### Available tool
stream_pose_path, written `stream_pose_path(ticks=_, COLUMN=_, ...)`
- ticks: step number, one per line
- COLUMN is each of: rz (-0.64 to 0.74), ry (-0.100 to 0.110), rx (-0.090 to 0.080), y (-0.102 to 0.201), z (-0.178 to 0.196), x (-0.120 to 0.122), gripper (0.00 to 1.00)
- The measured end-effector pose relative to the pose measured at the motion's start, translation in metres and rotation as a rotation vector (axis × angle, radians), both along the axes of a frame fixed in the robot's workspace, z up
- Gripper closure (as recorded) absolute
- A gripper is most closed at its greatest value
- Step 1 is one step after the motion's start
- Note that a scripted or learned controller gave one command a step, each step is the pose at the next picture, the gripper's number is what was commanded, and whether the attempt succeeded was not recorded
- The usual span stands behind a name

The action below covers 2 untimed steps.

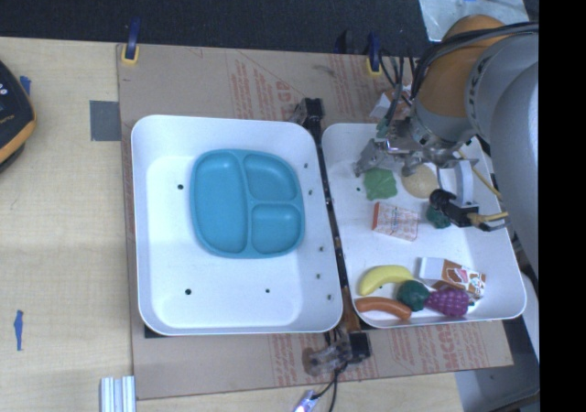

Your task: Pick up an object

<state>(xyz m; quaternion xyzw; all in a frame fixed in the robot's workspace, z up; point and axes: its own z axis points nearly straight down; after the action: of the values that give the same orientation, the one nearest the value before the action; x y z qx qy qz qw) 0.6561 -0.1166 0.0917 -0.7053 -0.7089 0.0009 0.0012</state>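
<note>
**A:** so where was the gripper (392,152)?

**B:** At the right bin's (341,218) 12 o'clock end, right above a green leafy thing (379,184). Couldn't tell what its fingers were doing.

**A:** anything crowding it?

**B:** Yeah, a beige lump (419,181) at its 3 o'clock, a printed packet (395,221) at 6. Banana (384,277), sausage (383,309), grapes (449,301) sat farther down. Left bin (151,218) held a blue divided plate (246,202).

The grey arm (513,117) reaches in from the right, its orange band (453,71) bent over at the far side. Its end effector (389,152) points down and leftward, hanging low.
</note>
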Motion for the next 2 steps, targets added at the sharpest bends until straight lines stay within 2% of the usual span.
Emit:
stream_pose_path(ticks=1, rz=-0.002, ry=-0.002, rx=0.000, y=-0.015, z=0.000, x=0.000, gripper=0.00)
stream_pose_path(ticks=2, rz=0.001, ry=0.001, rx=0.000, y=0.014, z=0.000, x=-0.009, gripper=0.00)
